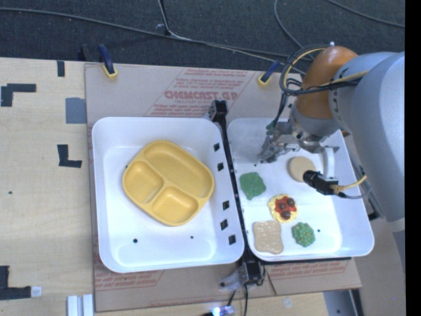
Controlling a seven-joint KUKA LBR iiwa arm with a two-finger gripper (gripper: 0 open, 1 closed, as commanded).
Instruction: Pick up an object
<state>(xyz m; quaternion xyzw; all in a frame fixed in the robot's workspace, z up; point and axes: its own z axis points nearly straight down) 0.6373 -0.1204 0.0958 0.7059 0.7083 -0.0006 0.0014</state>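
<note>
Gripper hovering over right bin, above green leafy toy; finger state cannot be told. Yellow divided tray in left bin.

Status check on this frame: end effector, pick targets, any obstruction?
End effector low over right bin, nothing visibly held. Green piece nearest, beige disc beside. Yellow tray in left bin.

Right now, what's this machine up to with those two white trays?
A grey robot arm reaches in over the right bin, its end effector low near that bin's back left corner. Toy foods lie there: a green leafy piece, a beige round, a small pizza, a cracker and a broccoli. None is visibly gripped. The left bin holds a yellow divided plate.
</note>
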